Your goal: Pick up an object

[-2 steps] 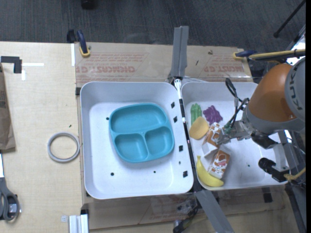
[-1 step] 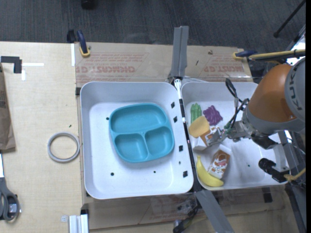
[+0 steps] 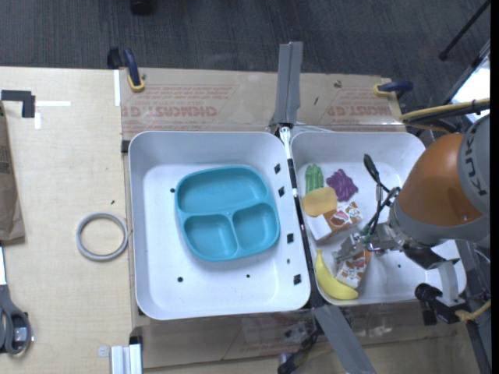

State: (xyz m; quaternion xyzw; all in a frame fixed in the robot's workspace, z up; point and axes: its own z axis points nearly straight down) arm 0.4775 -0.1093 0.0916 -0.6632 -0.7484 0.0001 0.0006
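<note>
I see the claw (image 3: 360, 244) low over the snack packet (image 3: 352, 265) beside the banana (image 3: 334, 280); finger state indeterminate, nothing lifted yet.

Tray (image 3: 227, 213) in left bin (image 3: 148, 232); banana (image 3: 334, 282) in right bin (image 3: 390, 291).

A pale wooden bench (image 3: 62, 178) filled the left and middle, with brown cardboard (image 3: 203, 104) laid under the bins and clamped at its far edge by two clamps (image 3: 132, 68). Dark grey carpet (image 3: 234, 14) lay beyond the bench. A tape ring (image 3: 102, 235) sat on the wood, scissors (image 3: 14, 326) near the left corner.
</note>
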